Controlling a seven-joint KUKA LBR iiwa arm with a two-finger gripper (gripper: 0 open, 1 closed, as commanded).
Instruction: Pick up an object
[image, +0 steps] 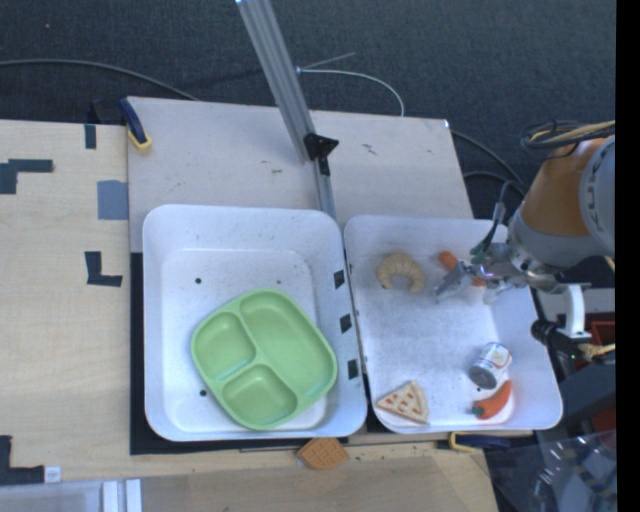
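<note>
Nearest the camera: a round waffle-like cookie (321, 453) is seen on the counter (60, 330), just outside the front rims of the 2 bins.
Camera view, end effector: the end effector (462, 277) is seen low over the far right part of the right bin (425, 330), with its fingers pointed toward the bin's middle. Whether they are apart or together cannot be told.
Nearest thing: a small orange piece (447, 260) lies just beside the end effector, on its far side; contact cannot be judged.
Key relation: the croissant (401, 270) lies to the end effector's left in the view, near but apart, its long axis running roughly across the bin. It is judged the likeliest pick, reached by a short move leftward.
Right bin, front: a small can (489, 364) on its side, a carrot-like toy (494, 402) and a pizza slice (404, 403) are held well apart from the end effector.
Left bin (170, 300): 1 green divided plate (263, 358) with 3 compartments is held.
</note>
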